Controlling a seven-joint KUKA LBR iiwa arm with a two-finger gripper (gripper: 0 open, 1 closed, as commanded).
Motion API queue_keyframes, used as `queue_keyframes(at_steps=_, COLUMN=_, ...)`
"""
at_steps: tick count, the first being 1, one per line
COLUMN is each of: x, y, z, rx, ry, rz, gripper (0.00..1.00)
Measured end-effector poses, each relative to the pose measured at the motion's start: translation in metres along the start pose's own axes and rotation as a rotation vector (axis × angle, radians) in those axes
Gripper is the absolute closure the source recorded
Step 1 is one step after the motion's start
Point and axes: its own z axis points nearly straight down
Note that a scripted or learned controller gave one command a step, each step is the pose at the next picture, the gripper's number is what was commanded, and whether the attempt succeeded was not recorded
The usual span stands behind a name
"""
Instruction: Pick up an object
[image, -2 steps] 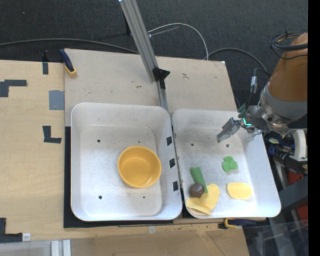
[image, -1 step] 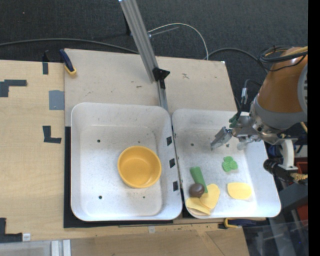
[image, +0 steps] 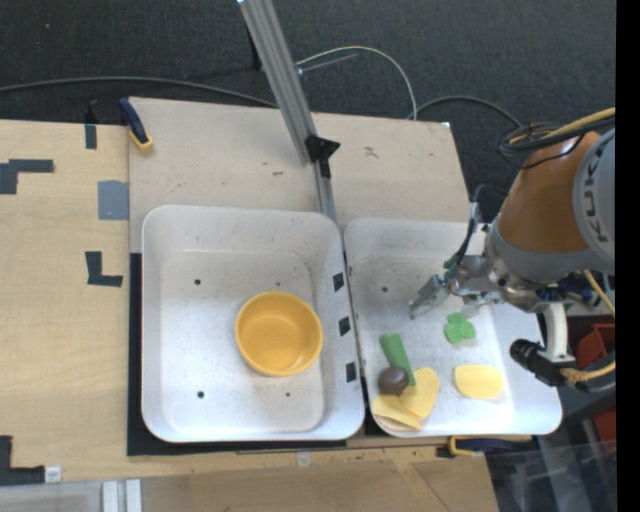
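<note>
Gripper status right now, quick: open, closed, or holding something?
Gripper: above the right bin, nothing visible in its grasp; open or closed cannot be told.

Both white bins (image: 160, 300) look like matt moulded plastic, speckled with dark grit. Left of my gripper (image: 432, 296), the yellow bowl (image: 279, 333) shows smooth, faintly glossy plastic. Nearer my gripper, the green stick (image: 396, 351) and yellow oval piece (image: 479, 381) appear smooth and matt. The bench (image: 60, 290) reads as pale wood grain; the slanting pole (image: 285, 75) as brushed metal
</note>
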Motion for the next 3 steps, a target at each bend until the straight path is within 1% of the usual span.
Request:
queue_keyframes(at_steps=1, x=-0.002, y=-0.009, z=0.061, rx=0.002, ry=0.001, rz=0.001, gripper=0.00)
queue_keyframes(at_steps=2, x=-0.002, y=-0.008, z=0.048, rx=-0.002, ry=0.001, rz=-0.001, gripper=1.00)
queue_keyframes(at_steps=3, x=-0.005, y=0.003, z=-0.003, rx=-0.010, ry=-0.002, rz=-0.001, gripper=1.00)
